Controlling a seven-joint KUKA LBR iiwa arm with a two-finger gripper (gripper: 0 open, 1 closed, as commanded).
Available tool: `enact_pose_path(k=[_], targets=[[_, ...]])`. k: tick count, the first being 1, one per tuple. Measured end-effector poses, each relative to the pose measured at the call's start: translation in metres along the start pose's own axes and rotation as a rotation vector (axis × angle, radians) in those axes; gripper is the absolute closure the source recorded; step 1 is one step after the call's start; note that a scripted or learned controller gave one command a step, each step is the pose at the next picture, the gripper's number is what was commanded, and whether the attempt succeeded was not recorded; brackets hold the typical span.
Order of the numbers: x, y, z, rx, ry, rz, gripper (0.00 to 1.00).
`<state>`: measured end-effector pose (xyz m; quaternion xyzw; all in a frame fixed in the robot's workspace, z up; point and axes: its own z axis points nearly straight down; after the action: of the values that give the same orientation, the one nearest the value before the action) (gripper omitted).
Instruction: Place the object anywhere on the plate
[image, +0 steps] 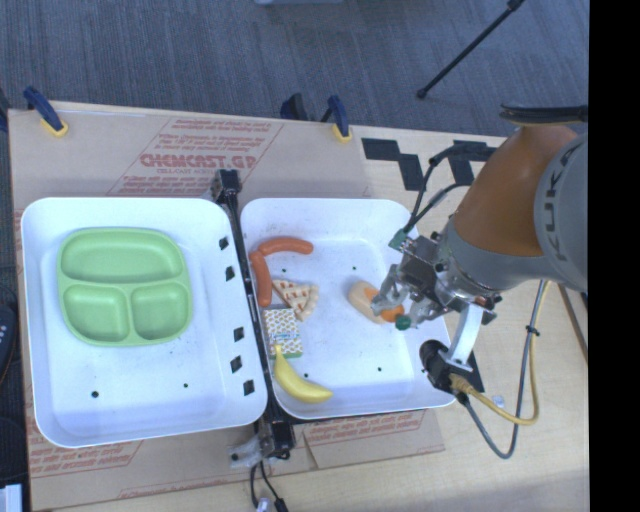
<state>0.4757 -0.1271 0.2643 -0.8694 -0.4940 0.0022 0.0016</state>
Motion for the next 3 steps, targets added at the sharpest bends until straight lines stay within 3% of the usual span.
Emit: enact_pose_path(k=[1, 2, 3], targets=[[0.037, -0.021, 0.036, 0.000, 0.000, -0.040, 1.00], [0.086, -0.050, 0.037, -0.002, 0.001, 0.136, 1.00], [0.150, -0.084, -0.017, 0.000, 0.001, 0.171, 1.00]])
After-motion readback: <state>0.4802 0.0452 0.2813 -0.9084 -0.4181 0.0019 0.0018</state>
